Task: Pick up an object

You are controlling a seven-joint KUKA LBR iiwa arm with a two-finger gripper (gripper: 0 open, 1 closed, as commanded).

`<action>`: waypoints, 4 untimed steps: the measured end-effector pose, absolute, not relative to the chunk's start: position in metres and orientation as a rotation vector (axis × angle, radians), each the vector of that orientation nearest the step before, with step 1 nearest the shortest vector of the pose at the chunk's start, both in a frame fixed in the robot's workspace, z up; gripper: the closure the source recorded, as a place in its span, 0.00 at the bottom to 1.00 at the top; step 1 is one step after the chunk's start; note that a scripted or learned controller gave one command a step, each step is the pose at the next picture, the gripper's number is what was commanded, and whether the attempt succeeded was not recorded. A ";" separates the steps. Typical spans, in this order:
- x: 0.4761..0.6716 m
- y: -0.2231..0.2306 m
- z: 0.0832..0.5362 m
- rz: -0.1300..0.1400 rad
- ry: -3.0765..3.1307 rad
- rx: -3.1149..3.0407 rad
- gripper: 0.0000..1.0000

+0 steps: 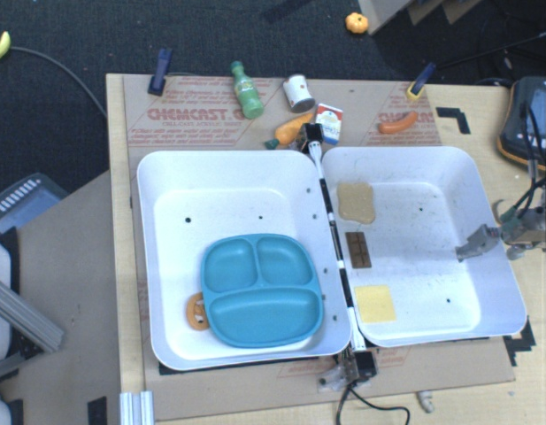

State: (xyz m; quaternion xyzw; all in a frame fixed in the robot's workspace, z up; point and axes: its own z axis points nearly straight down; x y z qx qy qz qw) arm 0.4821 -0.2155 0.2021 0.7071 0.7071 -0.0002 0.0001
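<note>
Nothing picked yet, judging by layout. End effector (pixel 474 243) near right bin (pixel 449 162) right edge, grip state can't tell. Candidates w/ left wall: tan square (pixel 356 202), brown bar (pixel 358 250), yellow square (pixel 375 304). Grasp + lift left.

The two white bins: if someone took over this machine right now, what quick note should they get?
Gripper: at the right bin's right side, low over its floor, nothing seen in it.
Right bin: tan bread slice, brown bar, yellow square, all near the divider.
Left bin: blue divided plate, pretzel at its left edge.
Done: nothing picked up.
Left: choose an object, grasp, lift.
</note>
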 end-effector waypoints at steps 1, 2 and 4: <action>0.525 -0.168 0.118 -0.001 2.225 2.222 0.00; 0.525 -0.095 0.141 0.000 2.225 2.221 0.00; 0.568 -0.092 0.087 0.004 2.219 2.218 0.00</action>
